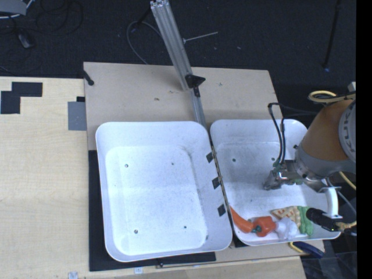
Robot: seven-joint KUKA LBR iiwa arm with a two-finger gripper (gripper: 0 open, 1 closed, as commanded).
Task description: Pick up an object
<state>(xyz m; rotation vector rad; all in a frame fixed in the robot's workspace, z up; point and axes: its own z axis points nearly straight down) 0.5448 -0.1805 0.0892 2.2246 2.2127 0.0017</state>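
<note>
The objects [273,222] that the task offered lay heaped in the near corner of the right bin [250,135]: an orange-red piece [256,224] toward the bin's left wall, with tan, white and green items crowded just beside it against the front rim. The left bin [116,138] sat beside it on the table [139,92]. The claw [273,182] hung low over bare bin floor, apart from the heap and on its far side, and I could not tell its state. The step in hand looked like the approach, with nothing gripped yet. The next move would call for shifting toward the near rim and settling over one piece, likely the orange-red one, where the crowding could spoil a clean grip.
</note>
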